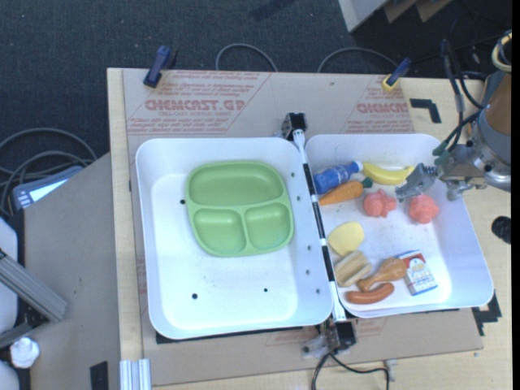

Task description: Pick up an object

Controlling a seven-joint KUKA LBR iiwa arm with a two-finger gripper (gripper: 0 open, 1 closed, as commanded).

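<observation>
- Gripper [416,181] hovers in the right bin [475,250]; whether it is closed cannot be told.
- Two pink, lumpy toy foods [379,205] [422,209] lie just below it.

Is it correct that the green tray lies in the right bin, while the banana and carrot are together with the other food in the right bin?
Not quite. The camera view shows the green tray in the left bin, not the right one. The banana and carrot are indeed in the right bin with the other food.
</observation>
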